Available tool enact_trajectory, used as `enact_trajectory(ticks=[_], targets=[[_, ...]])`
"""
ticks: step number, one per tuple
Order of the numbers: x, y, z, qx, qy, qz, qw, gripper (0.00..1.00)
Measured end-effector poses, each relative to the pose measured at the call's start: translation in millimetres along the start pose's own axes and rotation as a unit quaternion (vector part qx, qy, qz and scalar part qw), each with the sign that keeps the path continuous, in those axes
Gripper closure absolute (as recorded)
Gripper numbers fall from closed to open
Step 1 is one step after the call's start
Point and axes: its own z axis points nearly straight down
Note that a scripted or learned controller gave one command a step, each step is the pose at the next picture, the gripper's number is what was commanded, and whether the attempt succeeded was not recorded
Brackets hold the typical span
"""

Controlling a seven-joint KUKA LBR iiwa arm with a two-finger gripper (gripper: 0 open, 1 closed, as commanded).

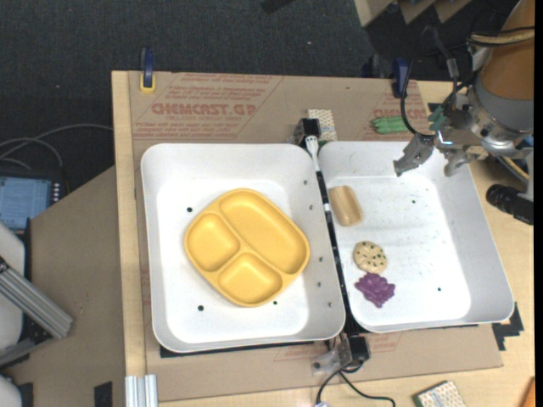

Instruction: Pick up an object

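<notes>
A bench topped with brown cardboard sheeting [212, 100] printed in red lettering carries two shallow white bins side by side, with dark carpet beyond it at the top of the frame. At the upper right, the gripper [431, 158] hangs over the far edge of the right bin [458, 253], its two fingers spread apart with nothing between them; one fingertip [405, 163] points down toward the bin's upper area, the other sits near the bin's upper right rim. Above it, the grey arm with its orange band [509, 75] runs off the frame's right edge. Below and left of the gripper, well apart from it, a tan bread-like piece [345, 204] lies against the right bin's left wall. Lower down sits a round cookie [370, 255], and just beneath it, nearly touching, a purple bunch of grapes [375, 290]. A green item [390, 125] rests on the cardboard above the right bin. In the left bin [161, 227], a yellow divided plate [246, 246] with three compartments lies near the centre.
</notes>
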Motion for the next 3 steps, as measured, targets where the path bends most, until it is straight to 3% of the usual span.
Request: enact_trajectory(ticks=[1, 2, 3], targets=[[-61, -107, 100, 0.008, 0.001, 0.005, 1.0, 0.0], [27, -107, 185, 0.001, 0.001, -0.003, 1.0, 0.0], [13, -58, 181, -0.002, -0.001, -0.001, 1.0, 0.0]])
